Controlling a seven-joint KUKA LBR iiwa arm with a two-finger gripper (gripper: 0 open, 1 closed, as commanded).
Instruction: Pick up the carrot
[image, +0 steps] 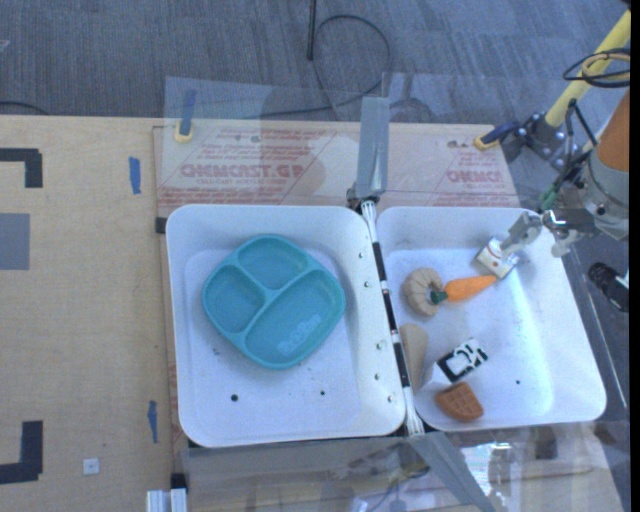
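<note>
You are looking down at a slant on two shallow white bins set side by side on a wooden bench. The left bin (200, 400) holds a teal divided plate (274, 300), lying flat near its middle.

In the right bin (560, 380), the carrot (468, 289) lies on its side above the middle, its orange body pointing toward 2 o'clock and its dark green top toward 8 o'clock. That green end touches a tan round bun-like toy (422, 291) just beside it at 9 o'clock. Toward 6 o'clock from the carrot sits a small black-and-white block (462, 360), and below that an orange-brown ridged piece (459, 402). A pale wedge (414, 350) lies near the bin's left wall.

The gripper (497, 258) reaches in from 3 o'clock and hangs over the bin's upper right, just beside the carrot's orange tip at about 1 o'clock from it. You cannot tell from this view how the tool stands, and nothing shows in its grasp.
</note>
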